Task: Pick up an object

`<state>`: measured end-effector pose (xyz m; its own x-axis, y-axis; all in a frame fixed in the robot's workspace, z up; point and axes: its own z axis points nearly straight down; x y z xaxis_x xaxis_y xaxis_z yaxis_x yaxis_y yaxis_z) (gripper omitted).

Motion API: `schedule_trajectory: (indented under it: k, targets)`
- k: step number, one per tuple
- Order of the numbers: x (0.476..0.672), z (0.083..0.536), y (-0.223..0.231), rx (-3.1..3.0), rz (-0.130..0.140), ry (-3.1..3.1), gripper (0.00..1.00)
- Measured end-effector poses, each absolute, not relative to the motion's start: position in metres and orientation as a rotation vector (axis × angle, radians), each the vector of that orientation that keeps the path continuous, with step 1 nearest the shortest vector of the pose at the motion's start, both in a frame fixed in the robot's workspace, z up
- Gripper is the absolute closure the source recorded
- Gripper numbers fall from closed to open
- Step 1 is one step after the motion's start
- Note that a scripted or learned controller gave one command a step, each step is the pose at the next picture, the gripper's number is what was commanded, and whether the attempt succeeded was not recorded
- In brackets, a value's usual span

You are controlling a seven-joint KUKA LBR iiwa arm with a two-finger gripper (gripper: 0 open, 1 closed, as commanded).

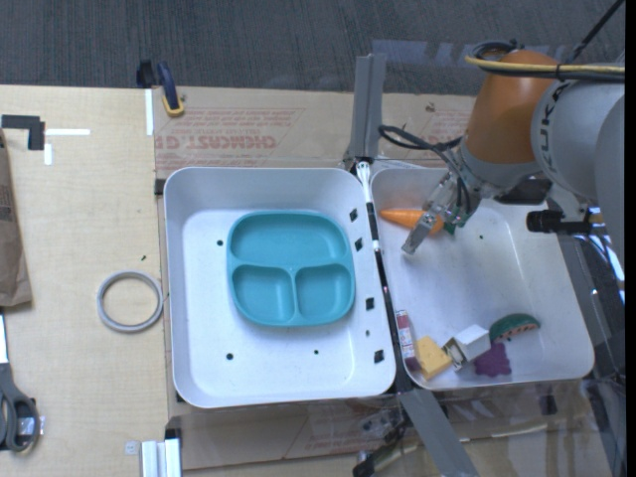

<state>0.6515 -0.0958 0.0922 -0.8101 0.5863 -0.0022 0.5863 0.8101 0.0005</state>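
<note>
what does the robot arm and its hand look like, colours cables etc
The arm is bulky and rounded, with pale grey shells and a glossy orange band above the wrist. Black cables loop around the wrist, and a yellowish hose runs across the top of the orange part. The hand is small and dark grey with thin metallic fingers, plus a small green patch on its body.

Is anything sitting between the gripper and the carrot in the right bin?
Nothing visible. The gripper hangs right at the carrot, near the right bin's back-left corner. The other items are clustered far off at the bin's front edge.
</note>
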Motion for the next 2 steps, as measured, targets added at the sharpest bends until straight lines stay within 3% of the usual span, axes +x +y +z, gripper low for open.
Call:
schedule_trajectory:
  k: [1, 2]
  targets:
    - [0.653, 0.102, -0.097, 0.969, 0.001, 2.982, 1.00]
    - [0.576, 0.205, -0.029, 0.854, 0.000, 3.022, 1.00]
